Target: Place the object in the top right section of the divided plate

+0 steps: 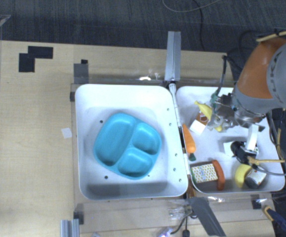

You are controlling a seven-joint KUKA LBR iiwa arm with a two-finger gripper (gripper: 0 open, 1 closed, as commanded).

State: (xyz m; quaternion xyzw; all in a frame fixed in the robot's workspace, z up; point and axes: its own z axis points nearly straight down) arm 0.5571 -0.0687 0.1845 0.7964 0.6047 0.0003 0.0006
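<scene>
In the camera view, the blue divided plate (128,144) lies in the left bin (88,132) on the desk, and all three of its sections look bare, including the top right one, so nothing has been delivered yet. The arm (268,75) reaches over the right bin (276,181), with its end effector (221,116) low among the clutter near that bin's upper left, close to a small yellow piece (203,107) and a white block (197,127); whether it is apart or together I cannot tell, since the wrist hides it, and nothing is plainly seen between its tips. Which item is meant to go across is not clear; the candidates all sit in the right bin: an orange carrot-like piece (188,139) along the divider wall, a patterned block (204,173), a yellow fruit (240,174). By my judgement the task is at its start: picking, carrying and placing all remain
</scene>
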